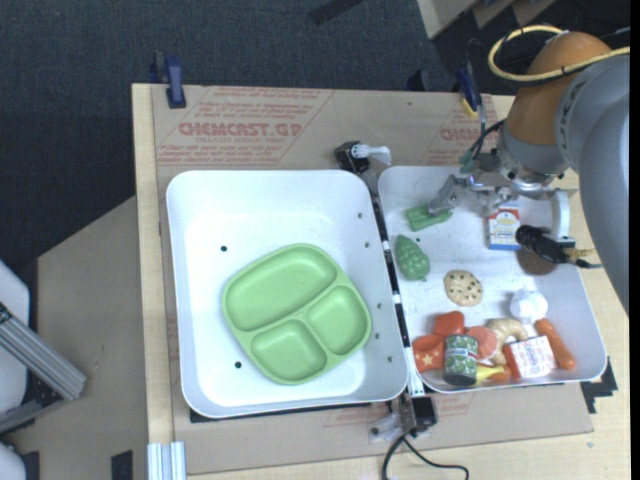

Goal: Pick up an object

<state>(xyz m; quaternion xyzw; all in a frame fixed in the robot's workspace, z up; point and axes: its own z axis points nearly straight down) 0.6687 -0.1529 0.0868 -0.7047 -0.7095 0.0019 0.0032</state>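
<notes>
Over the far end of the right bin the gripper hangs low on the grey arm, its metal fingers pointing down toward the bin floor. Nothing is between them, and from this slant I cannot tell how wide they stand, since the wrist hardware blurs into them.

Just to the gripper's left lies a flat green piece, the nearest candidate for a pick, though whether a fingertip touches its end is hard to judge. Just beside the gripper toward the camera sits a small white carton, with a dark brown item a little past it. Nearer the camera still are a green bumpy toy against the bin's inner wall and a cookie, and well apart at the near end a crowded heap of toy food, with a dark green can in it. Across the divide, the left bin holds a green divided plate.

The step in hand looks like the descent onto a target; no object is lifted yet. Next the fingers must straddle one item squarely, probably the green piece or the carton, close firmly, and rise without dragging neighbours.
</notes>
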